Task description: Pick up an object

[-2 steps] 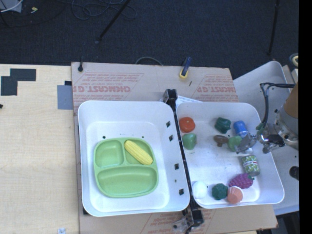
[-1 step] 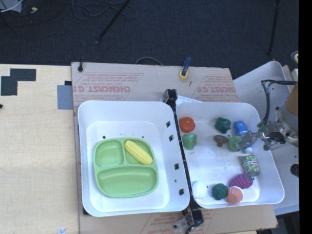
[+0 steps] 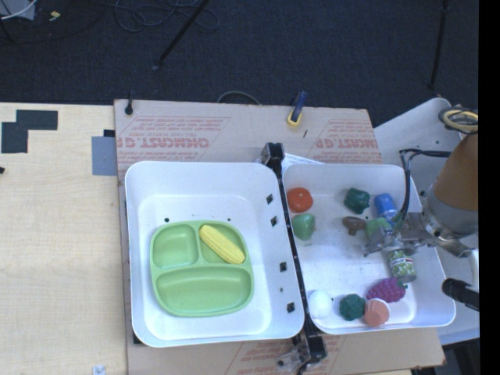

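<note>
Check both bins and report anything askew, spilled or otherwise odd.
Nothing looks spilled or damaged. The yellow corn lies across the divider of the green tray in the left bin, straddling two compartments rather than sitting in one. The small toys in the right bin are scattered loosely, which seems normal here.

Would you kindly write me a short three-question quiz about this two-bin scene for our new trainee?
1. True or false: the yellow corn lies in the green divided plate.
2. Which bin does the gripper reach into: A left, B right?
3. Fill in: the red ball sits directly above the ____ object in the picture.

Key: 1 true; 2 B; 3 green.
</note>
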Robot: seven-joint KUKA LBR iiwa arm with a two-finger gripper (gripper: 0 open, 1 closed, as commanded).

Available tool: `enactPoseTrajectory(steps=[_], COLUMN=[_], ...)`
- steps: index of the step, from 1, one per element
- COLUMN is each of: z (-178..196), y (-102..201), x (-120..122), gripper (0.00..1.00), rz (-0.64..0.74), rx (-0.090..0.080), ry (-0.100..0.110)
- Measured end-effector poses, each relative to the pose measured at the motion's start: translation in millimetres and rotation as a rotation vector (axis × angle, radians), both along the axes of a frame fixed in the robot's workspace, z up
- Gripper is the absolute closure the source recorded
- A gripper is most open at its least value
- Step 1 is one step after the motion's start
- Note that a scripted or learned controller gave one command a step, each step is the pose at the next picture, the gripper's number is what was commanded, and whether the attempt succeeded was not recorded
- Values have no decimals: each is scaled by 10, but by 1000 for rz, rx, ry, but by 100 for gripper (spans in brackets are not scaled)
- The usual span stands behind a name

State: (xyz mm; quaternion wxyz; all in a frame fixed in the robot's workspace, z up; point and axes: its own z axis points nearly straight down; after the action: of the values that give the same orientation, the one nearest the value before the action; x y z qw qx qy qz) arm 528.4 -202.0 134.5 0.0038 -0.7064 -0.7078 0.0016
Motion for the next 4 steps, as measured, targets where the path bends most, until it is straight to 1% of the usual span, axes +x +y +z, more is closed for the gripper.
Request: enactPoseTrajectory(steps=[1,2,3,4], z=[-223,-141,352,876], y=[-6,-20,60,52], x=[5,-2,-56,-50], gripper=[0,100,100,100], rz=[0,-4,-1,-1], rx=[-2,-1,-2,-4], ry=[-7,-4,-7,-9])
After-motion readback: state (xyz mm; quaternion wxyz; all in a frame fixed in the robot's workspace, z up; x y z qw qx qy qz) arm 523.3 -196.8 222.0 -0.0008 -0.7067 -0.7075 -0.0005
